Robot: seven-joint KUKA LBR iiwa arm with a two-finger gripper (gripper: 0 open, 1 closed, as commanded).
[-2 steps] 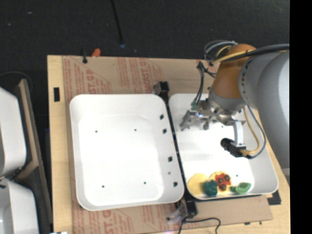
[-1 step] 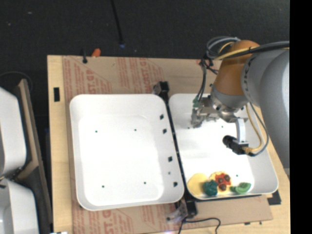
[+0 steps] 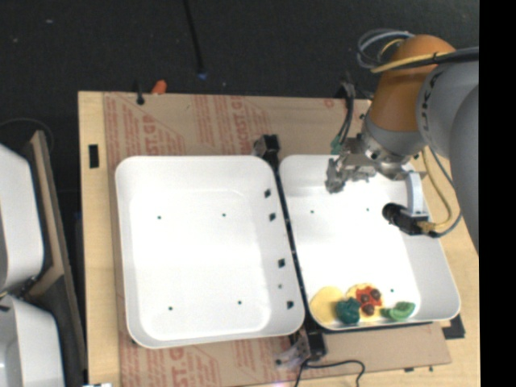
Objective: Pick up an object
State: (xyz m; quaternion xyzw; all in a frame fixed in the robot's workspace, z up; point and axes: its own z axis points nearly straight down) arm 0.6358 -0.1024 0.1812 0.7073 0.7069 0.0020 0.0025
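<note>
Gripper (image 3: 339, 176): hangs over the far end of the right bin (image 3: 339, 240), near its back-left corner; nothing can be made out between its fingers, and how wide they stand cannot be told from this slant.
Arm (image 3: 403, 95): grey, with its orange band above the wrist, reaching in from the right and bent down over the bin's far rim, so the tool points at the bin floor rather than at any object.
Objects: a small heap in the near end of the right bin, against the front wall; a pale yellow piece (image 3: 324, 303), a teal lump (image 3: 348, 313), a red item (image 3: 369, 297) and a green piece (image 3: 401, 310), touching or just beside one another.
Why heaped there: probably slid or dropped toward the low front corner; the crowding leaves little room for fingers between pieces.
Gap to cover: the gripper is well apart from the heap, at the opposite end of the same bin.
Left bin (image 3: 201, 248): bare white floor with a few dark dots.
Divider (image 3: 282, 232): a dark strip with clips where the two bins meet.
Stage: judged early, no pick made yet.
Risk: closing on the heap's edge may nudge pieces instead of gripping one.
</note>
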